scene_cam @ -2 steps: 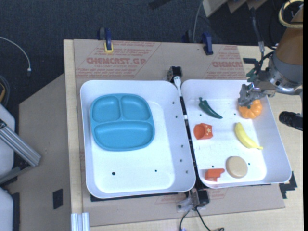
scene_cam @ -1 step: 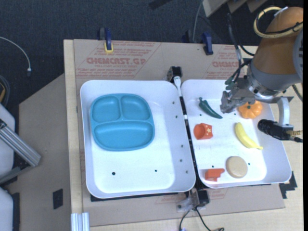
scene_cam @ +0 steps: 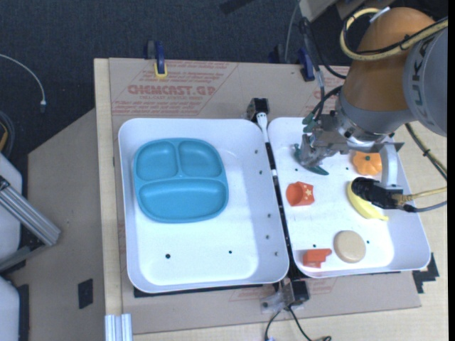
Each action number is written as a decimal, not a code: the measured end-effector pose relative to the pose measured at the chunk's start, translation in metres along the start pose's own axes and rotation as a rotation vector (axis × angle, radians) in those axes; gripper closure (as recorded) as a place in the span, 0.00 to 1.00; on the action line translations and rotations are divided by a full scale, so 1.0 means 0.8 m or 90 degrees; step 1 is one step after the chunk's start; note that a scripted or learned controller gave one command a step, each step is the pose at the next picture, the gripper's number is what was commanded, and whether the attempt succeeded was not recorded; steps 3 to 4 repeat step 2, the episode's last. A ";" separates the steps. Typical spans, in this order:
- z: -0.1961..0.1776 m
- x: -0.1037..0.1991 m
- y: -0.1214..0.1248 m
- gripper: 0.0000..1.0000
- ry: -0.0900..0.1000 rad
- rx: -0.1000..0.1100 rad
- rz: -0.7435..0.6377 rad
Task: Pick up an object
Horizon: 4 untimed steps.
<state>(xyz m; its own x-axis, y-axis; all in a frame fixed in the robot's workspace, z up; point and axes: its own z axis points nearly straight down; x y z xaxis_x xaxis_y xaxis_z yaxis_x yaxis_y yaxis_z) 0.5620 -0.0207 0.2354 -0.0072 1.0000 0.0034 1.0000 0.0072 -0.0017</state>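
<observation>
My gripper (scene_cam: 311,158) hangs low over the back left part of the right bin (scene_cam: 409,251), reaching in from the right. A small dark green object (scene_cam: 319,168) lies right under its tip; whether it is gripped is unclear. Just in front of it sits a red toy pepper (scene_cam: 300,193). An orange toy fruit (scene_cam: 367,164) lies to the gripper's right. A yellow banana (scene_cam: 366,206) with a black end rests further right. A beige round piece (scene_cam: 350,246) and a small orange-red piece (scene_cam: 317,256) lie near the bin's front edge.
The left bin (scene_cam: 213,261) holds a blue divided plate (scene_cam: 181,179) in its back left part. A black clamp (scene_cam: 257,109) sits at the back between the bins. Cables run along the right bin's right side.
</observation>
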 end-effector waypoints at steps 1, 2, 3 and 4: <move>-0.008 0.064 -0.018 1.00 0.000 0.000 0.000; 0.001 0.118 -0.027 1.00 -0.001 0.001 0.001; 0.001 0.118 -0.027 1.00 -0.001 0.001 0.001; 0.001 0.118 -0.027 1.00 -0.001 0.001 0.001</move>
